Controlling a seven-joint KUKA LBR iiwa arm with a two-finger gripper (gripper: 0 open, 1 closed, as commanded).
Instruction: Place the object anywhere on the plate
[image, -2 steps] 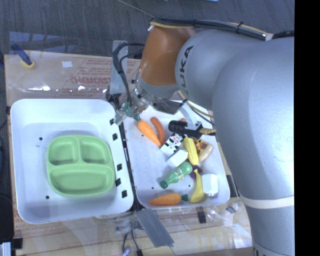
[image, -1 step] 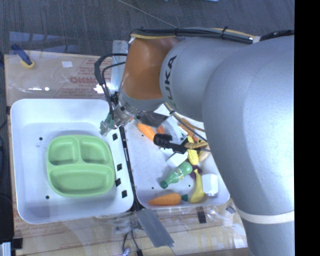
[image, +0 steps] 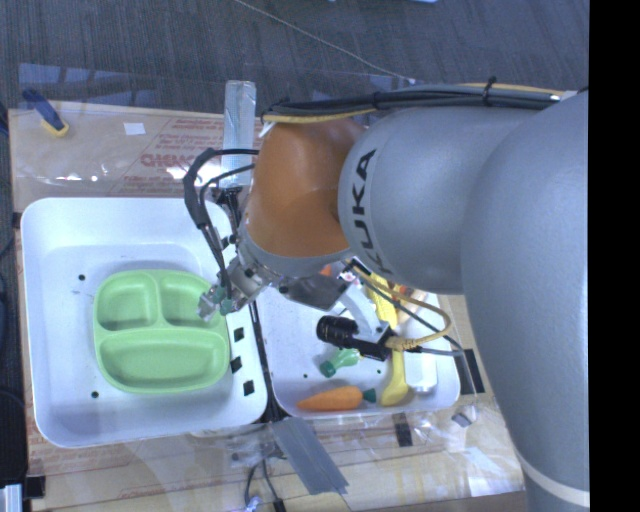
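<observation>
A light green divided plate (image: 160, 335) lies in the left white bin (image: 50, 240). My gripper (image: 218, 298) hangs at the plate's right rim, over the upper right compartment, below the orange wrist band. A small greenish patch shows at its tip, too small and too close in colour to the plate to tell apart from the rim. In the right bin (image: 300, 350) lie an orange carrot (image: 330, 399), a small green piece (image: 340, 362) and a yellow banana-like thing (image: 397, 382).
The big grey arm covers most of the right bin and the bench's right side. A white object (image: 421, 375) lies beside the yellow one. The wall between the two bins (image: 258, 350) runs just right of the gripper. Black cables (image: 205, 195) loop above the gripper.
</observation>
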